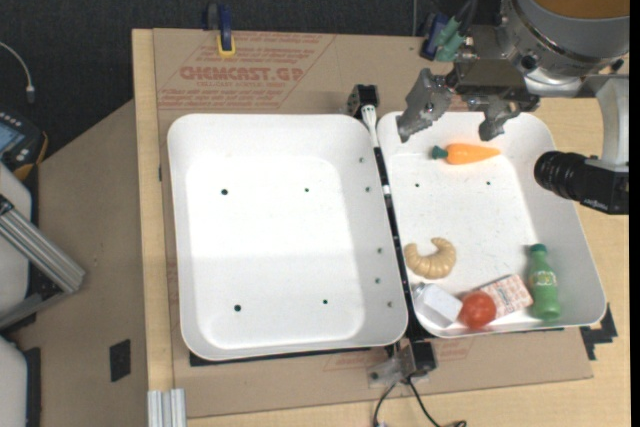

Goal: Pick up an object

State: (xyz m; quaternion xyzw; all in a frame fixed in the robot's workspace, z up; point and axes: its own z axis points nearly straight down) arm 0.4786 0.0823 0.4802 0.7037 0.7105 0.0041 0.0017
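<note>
While my gripper [456, 123] hangs with jaws spread wide above the right bin [570, 245], the carrot [466, 153] lies just below them.

in the right white bin [560, 245], an orange carrot [468, 153] with a green top, a tan croissant [431, 257], a red tomato [478, 310] and a green bottle [543, 281].

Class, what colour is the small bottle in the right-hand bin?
Green bottle, clearest in the camera view.
</note>
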